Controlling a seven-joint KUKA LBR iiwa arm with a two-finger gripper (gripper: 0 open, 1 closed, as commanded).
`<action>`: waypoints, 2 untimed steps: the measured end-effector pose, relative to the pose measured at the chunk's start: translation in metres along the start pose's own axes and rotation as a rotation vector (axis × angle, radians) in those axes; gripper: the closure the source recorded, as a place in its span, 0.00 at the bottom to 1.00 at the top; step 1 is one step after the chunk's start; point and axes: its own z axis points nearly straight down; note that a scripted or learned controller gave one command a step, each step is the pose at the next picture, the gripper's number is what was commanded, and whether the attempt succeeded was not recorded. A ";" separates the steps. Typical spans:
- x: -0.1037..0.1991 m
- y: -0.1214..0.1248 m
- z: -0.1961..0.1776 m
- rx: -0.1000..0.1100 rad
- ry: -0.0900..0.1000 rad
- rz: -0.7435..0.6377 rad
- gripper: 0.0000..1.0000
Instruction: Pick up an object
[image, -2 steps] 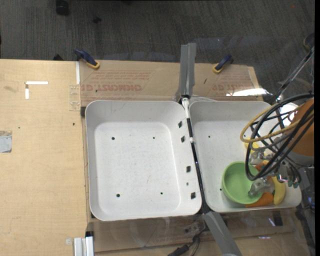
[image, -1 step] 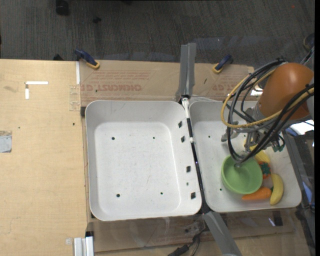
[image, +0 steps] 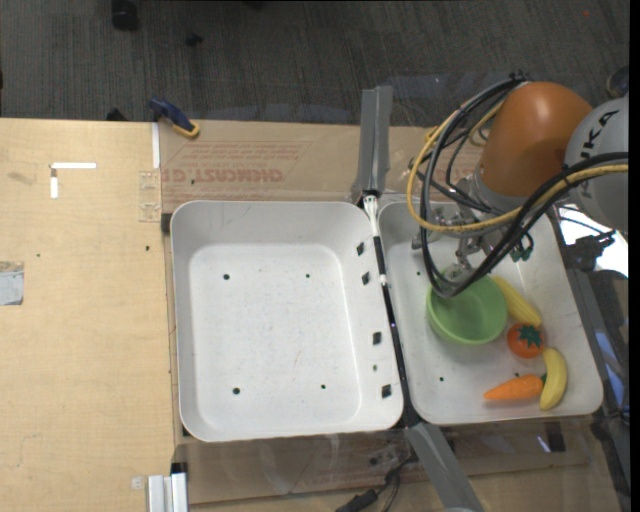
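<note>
Several small things crowd the right bin (image: 420, 390): a green bowl (image: 470, 315), a tomato (image: 525, 340), a carrot (image: 512, 389) and two bananas (image: 553, 378), so a descent could clip the bowl's rim or nudge neighbours and come up with nothing. The arm (image: 530, 125) hangs steeply over that bin, cables draped across it. The end effector (image: 455, 275) sits just above the bowl's far edge; I cannot tell its state.

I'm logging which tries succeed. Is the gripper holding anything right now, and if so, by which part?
It cannot be told. The arm and its cables hide the gripper, which sits over the green bowl in the right bin. No grasp is visible.
</note>
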 end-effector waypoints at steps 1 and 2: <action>-0.008 0.006 0.000 0.001 0.003 0.430 0.00; 0.111 0.023 0.001 0.001 0.004 0.406 0.00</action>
